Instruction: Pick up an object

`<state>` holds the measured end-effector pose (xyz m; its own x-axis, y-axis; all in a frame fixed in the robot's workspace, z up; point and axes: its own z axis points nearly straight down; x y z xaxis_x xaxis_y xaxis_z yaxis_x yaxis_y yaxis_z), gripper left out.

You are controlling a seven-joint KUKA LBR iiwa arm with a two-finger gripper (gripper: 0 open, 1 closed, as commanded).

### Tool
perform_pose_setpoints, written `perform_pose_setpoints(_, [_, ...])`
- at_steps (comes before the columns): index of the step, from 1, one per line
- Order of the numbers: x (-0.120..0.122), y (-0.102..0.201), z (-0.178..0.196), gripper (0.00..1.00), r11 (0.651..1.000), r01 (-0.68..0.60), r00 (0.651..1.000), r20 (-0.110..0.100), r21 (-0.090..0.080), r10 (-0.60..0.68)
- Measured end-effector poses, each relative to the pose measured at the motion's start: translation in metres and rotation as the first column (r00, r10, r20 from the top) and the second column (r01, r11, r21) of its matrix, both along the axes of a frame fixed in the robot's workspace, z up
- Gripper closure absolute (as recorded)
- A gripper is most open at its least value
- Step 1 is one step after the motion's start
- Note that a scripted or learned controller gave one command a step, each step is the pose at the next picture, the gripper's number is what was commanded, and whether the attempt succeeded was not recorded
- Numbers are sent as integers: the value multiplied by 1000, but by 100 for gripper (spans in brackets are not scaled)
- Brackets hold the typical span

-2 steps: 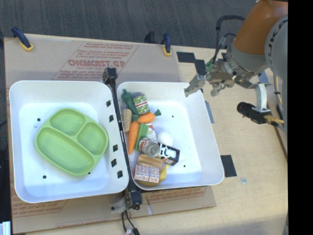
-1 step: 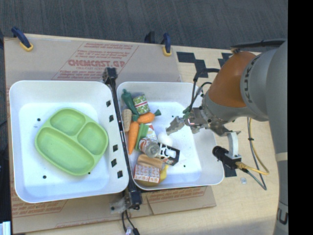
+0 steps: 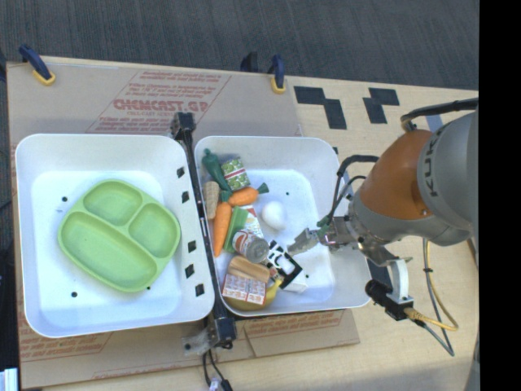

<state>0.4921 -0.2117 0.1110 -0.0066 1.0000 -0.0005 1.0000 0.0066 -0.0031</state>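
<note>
Two white bins (image 3: 49, 300), one green plate (image 3: 119, 234), two carrots (image 3: 221, 225)

The left white bin (image 3: 32, 218) holds a light green divided plate (image 3: 119, 235) with three compartments, lying flat near its middle. A black divider bar (image 3: 195, 218) runs between the two bins. Both sit on a sheet of brown cardboard (image 3: 163, 96) printed with red lettering toward the far side. Blue and yellow clamps grip the cardboard's far edge, one at the left corner (image 3: 37, 63) and one near the centre (image 3: 278, 73). Black angular markings (image 3: 326, 104) show on the bench surface at the far right. Dark grey carpet (image 3: 244, 15) lies beyond.
</note>
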Motion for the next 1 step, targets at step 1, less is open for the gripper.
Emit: perform_pose_setpoints(1, [40,49,-20,0,1000,-2,1000,0,1,2])
